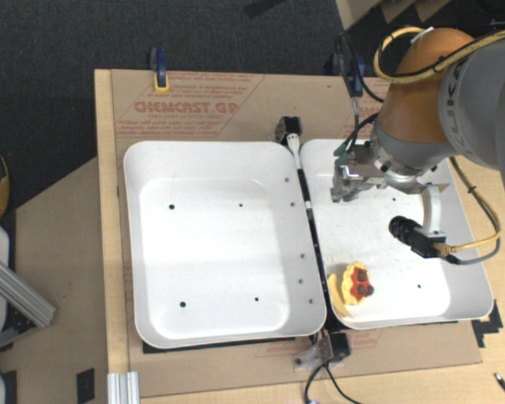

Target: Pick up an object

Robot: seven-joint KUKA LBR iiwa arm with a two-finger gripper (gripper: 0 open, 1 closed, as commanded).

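A small yellow object with red and dark marks [353, 286] lies in the right bin [438, 301], near its front left corner. My gripper [347, 185] hangs over the rear left part of the same bin, well behind the yellow object and apart from it. The grey arm with its orange band [425, 66] comes in from the upper right. Nothing shows between the fingers.
The left bin [143, 225] stands beside the right one, with a black divider strip [307, 217] between them. A black cable fitting [417, 236] sticks out of the wrist over the right bin. Blue clamps [159, 66] hold the brown board at the back.
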